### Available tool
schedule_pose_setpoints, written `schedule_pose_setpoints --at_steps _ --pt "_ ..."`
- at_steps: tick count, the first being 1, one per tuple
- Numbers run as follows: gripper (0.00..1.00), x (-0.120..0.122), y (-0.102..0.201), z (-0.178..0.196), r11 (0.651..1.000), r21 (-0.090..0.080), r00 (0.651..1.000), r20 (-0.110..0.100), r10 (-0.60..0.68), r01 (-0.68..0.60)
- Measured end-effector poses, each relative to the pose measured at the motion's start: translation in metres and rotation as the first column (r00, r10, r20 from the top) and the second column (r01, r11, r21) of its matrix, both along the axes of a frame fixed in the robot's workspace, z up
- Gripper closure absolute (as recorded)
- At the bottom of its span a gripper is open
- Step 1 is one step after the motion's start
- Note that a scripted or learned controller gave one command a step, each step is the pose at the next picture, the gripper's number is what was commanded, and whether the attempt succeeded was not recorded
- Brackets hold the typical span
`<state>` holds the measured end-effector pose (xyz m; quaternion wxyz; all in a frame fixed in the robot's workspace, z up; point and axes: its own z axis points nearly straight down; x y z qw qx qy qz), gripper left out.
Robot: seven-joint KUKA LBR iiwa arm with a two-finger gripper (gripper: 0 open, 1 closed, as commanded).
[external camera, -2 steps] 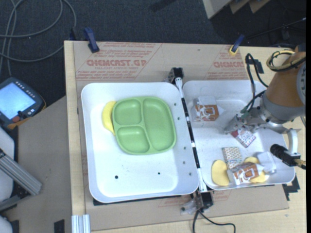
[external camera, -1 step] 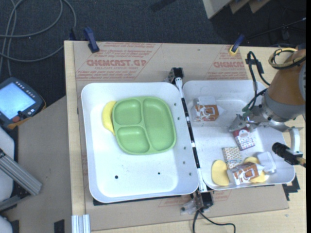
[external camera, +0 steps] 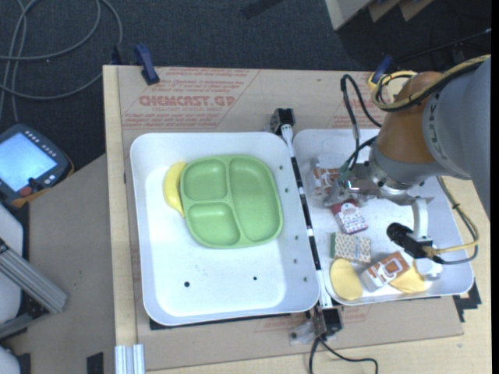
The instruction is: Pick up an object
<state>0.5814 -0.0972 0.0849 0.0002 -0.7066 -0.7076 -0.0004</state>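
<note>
My gripper (external camera: 348, 187) reaches down into the upper left part of the right bin (external camera: 456, 209), under the grey arm with its orange band (external camera: 401, 135). Right beside its tip lies a small red and white packet (external camera: 323, 174), and another red-patterned packet (external camera: 352, 221) lies just below it. Nearer the front are a checkered green card (external camera: 352, 248), a yellow rounded piece (external camera: 345, 280), a brown and white box (external camera: 387, 269) and a second yellow piece (external camera: 411, 284). I cannot tell whether the gripper touches any of them.
The left bin (external camera: 226, 291) holds a green divided plate (external camera: 231, 201) with a yellow thing (external camera: 172, 187) tucked under its left edge. A rail with black clamps (external camera: 300, 201) separates the two bins. Cables hang near the arm at the upper right.
</note>
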Motion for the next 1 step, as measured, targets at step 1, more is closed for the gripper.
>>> schedule_pose_setpoints --at_steps 1 --pt "1.0 0.0087 0.0662 0.1001 1.0 0.0 1.0 0.001 0.0 0.0"
